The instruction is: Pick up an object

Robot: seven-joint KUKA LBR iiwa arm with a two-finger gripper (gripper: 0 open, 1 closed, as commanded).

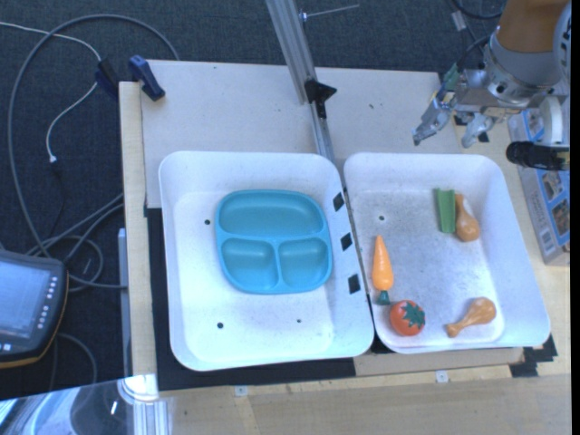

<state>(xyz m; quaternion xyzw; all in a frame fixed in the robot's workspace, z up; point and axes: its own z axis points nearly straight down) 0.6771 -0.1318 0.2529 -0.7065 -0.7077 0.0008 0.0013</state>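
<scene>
The right bin [507, 243] holds an orange carrot [381, 263] near its left wall, a red tomato [408, 317] at the front, a tan drumstick [473, 314] at the front right, and a green stick [444, 210] beside another tan drumstick [466, 220] at the back right. My gripper [450, 127] hangs above the bench just behind the right bin's back rim. Its fingers are spread apart with nothing between them.
The left bin [186, 252] carries a blue divided plate [272, 240]. A metal pole [294, 34] slants up from between the bins. A blue clamp [145, 77] sits at the bench's back left corner. Cables and a tablet [27, 306] lie on the floor to the left.
</scene>
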